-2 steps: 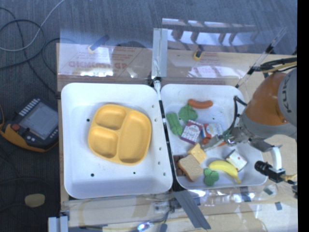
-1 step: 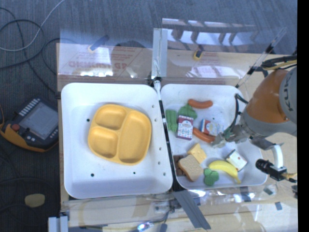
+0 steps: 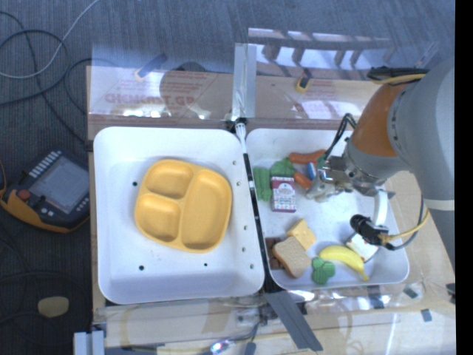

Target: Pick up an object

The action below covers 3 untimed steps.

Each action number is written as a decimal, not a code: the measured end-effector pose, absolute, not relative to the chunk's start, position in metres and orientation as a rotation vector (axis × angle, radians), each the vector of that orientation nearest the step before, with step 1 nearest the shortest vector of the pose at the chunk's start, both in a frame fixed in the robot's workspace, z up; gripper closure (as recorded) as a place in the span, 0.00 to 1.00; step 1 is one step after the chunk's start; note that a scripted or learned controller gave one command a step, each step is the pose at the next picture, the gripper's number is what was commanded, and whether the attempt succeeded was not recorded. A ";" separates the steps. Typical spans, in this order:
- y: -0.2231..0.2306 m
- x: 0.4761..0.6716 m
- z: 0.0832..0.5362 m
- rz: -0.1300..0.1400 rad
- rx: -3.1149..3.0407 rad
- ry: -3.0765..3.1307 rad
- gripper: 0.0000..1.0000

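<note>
Several small items crowd the right bin (image 3: 384,268), so the pincer (image 3: 323,186), low among them, may nudge neighbours or close on nothing. Whether it is spread or pressed together cannot be told. The red-and-white carton (image 3: 284,194) lies just beside it, the orange carrot (image 3: 305,157) just above.

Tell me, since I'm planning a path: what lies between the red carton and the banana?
In the camera view, the yellow cheese wedge lies between the red carton and the banana.

yellow divided plate (image 3: 183,204), teach pendant (image 3: 50,191), cables (image 3: 44,50)
</note>
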<state>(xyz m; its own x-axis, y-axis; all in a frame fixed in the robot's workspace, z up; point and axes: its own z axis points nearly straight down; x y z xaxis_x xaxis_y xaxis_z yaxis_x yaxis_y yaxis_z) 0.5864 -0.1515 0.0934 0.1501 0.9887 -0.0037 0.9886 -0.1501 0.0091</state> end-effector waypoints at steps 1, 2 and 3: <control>-0.152 0.586 0.092 0.002 2.376 2.042 0.00; -0.134 0.663 0.089 0.001 2.289 2.140 0.00; -0.134 0.664 0.101 -0.004 2.282 2.140 1.00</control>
